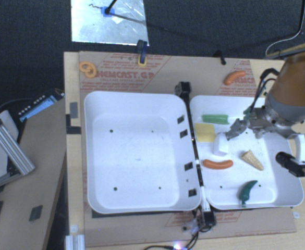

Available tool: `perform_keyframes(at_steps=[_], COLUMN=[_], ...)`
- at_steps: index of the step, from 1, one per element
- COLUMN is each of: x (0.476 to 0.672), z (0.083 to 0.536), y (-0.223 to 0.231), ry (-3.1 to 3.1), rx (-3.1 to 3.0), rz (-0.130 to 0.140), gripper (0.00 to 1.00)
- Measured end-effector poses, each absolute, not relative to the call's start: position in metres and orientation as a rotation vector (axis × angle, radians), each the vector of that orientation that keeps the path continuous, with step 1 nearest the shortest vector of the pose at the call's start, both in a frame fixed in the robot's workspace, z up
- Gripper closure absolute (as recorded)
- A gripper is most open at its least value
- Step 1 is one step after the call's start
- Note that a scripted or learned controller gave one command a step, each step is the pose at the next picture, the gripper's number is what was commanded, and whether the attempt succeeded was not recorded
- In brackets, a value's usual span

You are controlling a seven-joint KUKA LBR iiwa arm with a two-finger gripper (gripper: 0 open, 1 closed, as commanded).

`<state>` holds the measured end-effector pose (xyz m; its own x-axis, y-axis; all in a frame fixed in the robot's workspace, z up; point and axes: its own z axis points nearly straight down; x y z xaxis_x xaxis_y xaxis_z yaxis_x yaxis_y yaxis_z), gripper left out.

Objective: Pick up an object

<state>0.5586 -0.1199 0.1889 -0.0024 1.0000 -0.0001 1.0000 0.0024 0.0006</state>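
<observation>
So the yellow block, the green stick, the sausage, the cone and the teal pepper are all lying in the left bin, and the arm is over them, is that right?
Not quite. The camera view shows them in the right bin, not the left: the yellow block, green stick, sausage, cone and teal pepper. The left bin holds none of them. The arm, with its gripper, is over that right bin.

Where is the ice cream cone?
The ice cream cone lies in the right bin, just right of the hot dog and above the green pepper.
</observation>
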Motion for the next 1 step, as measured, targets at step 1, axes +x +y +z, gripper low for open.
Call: perform_keyframes(at_steps=[1], x=[0.5485], z=[0.0802], y=[-0.0874], ry=[2.23], rx=[2.219], rz=[-0.002], gripper=[0.0])
